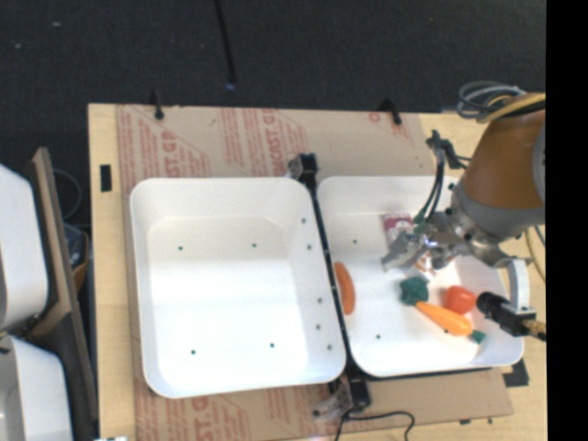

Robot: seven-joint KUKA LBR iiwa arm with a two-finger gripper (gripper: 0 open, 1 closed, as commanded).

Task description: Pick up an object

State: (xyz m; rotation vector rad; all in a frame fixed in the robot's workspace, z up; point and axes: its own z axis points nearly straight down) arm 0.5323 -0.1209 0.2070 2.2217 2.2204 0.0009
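Note:
My gripper (411,249) hangs low over the right bin (367,338), just below a small pink-and-white packet (397,221). Its grey fingers (397,252) point left and are blurred; I see nothing clearly between them. A green piece (414,289) lies just below the gripper. To its right sit a red tomato-like object (459,298) and an orange carrot (445,318) with a green tip. An orange oblong object (344,286) lies against the bin's left wall.
The left bin (230,283) stands beside the right one on a cardboard-covered bench (211,145). The arm's orange band (505,159) and cables (441,168) rise at the right. A black clamp (303,166) sits between the bins at the back.

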